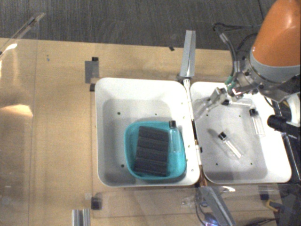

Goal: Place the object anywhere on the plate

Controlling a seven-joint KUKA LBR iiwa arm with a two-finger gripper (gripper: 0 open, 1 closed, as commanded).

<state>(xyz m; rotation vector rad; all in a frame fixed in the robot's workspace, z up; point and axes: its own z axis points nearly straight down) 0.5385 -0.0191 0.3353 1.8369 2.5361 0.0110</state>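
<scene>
The gripper [220, 95] hovers over the right white bin [277, 175]; whether it grips anything, I cannot tell. Two clear black-capped vials [229, 144] lie below, another on the square teal plate [131, 147]. Picking looks next: descend squarely.

Pale wooden bench [47, 140], dark ribbed floor [117, 8] beyond.

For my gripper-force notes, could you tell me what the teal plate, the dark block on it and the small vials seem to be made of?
Teal plate: likely glossy plastic, with soft highlights along the rim.
Dark block: probably matte foam or rubber, ribbed and showing no shine.
Vials: clear glass or plastic with black caps; the bin shows through them. Which of the two, I cannot tell.
</scene>
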